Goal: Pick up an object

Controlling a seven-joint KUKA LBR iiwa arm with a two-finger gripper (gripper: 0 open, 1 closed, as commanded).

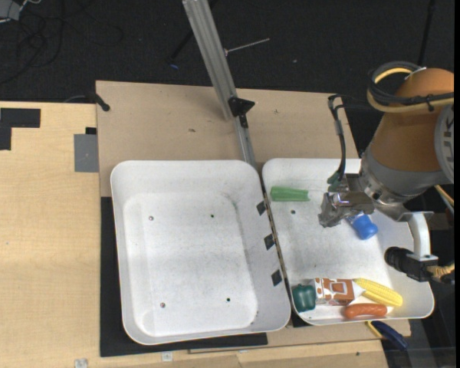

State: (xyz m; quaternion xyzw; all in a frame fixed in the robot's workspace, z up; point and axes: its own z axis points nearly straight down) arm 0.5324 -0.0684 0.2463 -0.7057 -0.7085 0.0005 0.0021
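Gripper (331, 211) hung low inside the right-hand shallow white bin (310, 240), just beside a small blue plastic block (364, 226); whether it was parted or clamped I could not tell. Likely lined up on that block. Nearest me, along the bin's front rim, lay a red sausage-shaped toy (364, 310), a yellow corn-like piece (379, 291), a brown-and-white carton (333, 290) and a dark green cap-like lump (303, 297). Farther back, a flat green bar (289, 195) rested against the divider. The left white bin (130, 198) sat beyond reach.
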